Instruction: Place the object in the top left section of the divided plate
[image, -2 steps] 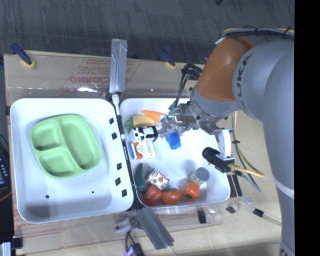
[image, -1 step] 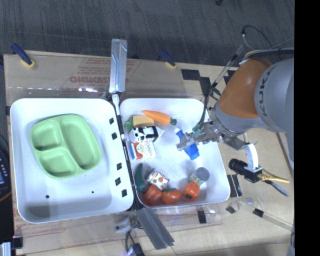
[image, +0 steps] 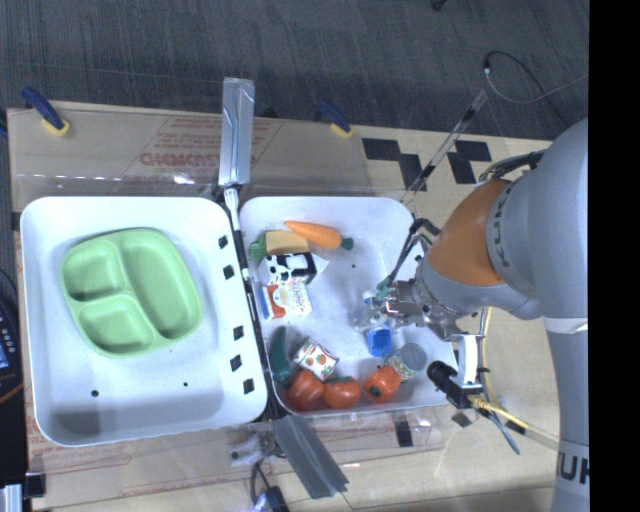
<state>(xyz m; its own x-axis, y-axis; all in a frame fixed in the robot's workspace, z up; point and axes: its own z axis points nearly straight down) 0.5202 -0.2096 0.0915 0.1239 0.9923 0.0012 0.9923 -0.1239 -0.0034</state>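
Note:
A green divided plate (image: 130, 290) lies in the left bin (image: 50, 400); its top left section (image: 92, 270) holds nothing. My gripper (image: 380, 318) reaches down into the right bin (image: 370, 215), just above a small blue object (image: 379, 342). The arm's wrist covers the fingers. Toy food fills the right bin: a carrot (image: 315, 234), a yellow block (image: 284, 243), a black and white cow-print item (image: 290, 267), a red and white carton (image: 288, 297), tomatoes (image: 322, 392) and a small can (image: 408, 360).
The grey arm with its orange band (image: 470, 250) spans the right bin's right side. A metal divider bar (image: 236, 130) stands between the bins. A second carton (image: 315, 360) and a red pepper (image: 382, 384) lie along the right bin's front wall.

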